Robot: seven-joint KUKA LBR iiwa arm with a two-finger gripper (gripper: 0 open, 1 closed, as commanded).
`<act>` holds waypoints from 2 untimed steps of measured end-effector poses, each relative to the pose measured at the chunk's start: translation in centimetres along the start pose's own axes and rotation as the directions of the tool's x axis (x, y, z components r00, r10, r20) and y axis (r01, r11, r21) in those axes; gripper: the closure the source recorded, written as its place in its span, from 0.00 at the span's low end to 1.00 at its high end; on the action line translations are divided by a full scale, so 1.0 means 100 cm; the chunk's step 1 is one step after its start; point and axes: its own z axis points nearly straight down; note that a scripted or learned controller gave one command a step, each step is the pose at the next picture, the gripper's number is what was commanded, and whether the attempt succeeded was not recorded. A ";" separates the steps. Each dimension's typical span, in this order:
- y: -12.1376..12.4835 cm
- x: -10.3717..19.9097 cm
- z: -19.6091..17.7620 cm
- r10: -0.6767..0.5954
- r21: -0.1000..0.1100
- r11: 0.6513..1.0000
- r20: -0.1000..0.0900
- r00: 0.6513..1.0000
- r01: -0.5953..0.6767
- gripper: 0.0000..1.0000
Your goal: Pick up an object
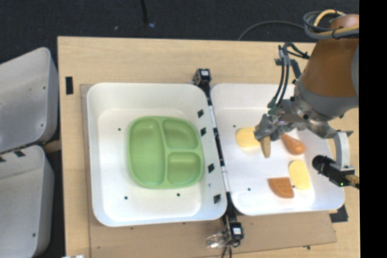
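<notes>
Green divided plate (164,151) in left bin (97,130); jaws' state untellable.

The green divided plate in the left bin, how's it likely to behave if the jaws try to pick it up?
The green divided plate looks like moulded plastic, so probably stiff and light. It lies flat on the left bin floor, so its low rim likely gives little to pinch. Its glossy surface may slip, and a push would probably slide it, not tip it.

Single fixed camera above desk (151,51), looking down at slant on both bins; arm (326,75) enters right, seemingly mid-range.
</notes>
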 end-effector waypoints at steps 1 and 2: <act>0.020 0.044 0.002 0.000 0.000 1.000 -0.001 1.000 0.000 1.00; 0.031 0.098 -0.005 -0.002 0.001 1.000 -0.002 1.000 0.002 1.00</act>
